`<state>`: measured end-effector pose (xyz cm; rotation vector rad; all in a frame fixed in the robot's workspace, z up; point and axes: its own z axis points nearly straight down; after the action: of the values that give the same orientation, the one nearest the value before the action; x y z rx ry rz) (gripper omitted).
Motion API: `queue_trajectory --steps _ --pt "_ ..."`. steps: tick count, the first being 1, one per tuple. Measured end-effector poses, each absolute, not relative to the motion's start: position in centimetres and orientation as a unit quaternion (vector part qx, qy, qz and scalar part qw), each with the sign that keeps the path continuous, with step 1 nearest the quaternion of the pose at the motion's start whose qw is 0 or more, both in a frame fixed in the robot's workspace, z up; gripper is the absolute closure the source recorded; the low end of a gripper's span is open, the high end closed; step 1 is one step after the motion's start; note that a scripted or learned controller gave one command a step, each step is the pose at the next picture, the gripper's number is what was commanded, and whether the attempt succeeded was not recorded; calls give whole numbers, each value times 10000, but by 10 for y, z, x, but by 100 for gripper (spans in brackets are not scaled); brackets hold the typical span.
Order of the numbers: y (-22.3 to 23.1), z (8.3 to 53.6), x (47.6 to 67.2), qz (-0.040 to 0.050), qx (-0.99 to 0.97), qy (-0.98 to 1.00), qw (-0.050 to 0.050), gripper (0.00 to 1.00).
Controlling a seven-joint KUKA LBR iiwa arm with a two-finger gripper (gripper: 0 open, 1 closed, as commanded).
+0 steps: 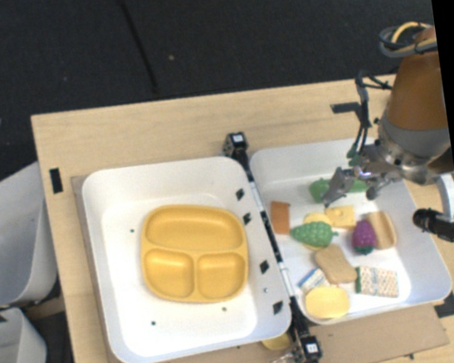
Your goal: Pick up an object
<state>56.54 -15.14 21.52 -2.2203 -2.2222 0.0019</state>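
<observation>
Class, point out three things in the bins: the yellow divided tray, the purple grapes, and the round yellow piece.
Yellow divided tray (193,251): camera view, central ridge.
Purple grapes (364,235): camera view, cluster middle.
Round yellow piece (327,302): camera view, top face.

The setting is a robotics laboratory test cell, not a domestic kitchen. A light wooden bench (161,127) stands on dark carpet-like flooring (148,36) and carries two shallow white bins (119,334) clipped together side by side, with an industrial arm (418,108) reaching over the right-hand bin (424,274). The contents are toy items: a yellow divided plate (193,252) in the left bin and plastic play-food pieces (336,241) in the right.
</observation>
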Motion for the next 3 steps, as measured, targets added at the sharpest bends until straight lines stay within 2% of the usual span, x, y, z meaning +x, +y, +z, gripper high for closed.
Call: queue_trajectory --steps 1,2,3 --pt "-131 142 504 26 -7073 -7069 47 0" --pt "-98 102 523 -8 -7061 -7081 -47 0" --pt "-30 206 507 -29 -7048 -7094 -23 0"
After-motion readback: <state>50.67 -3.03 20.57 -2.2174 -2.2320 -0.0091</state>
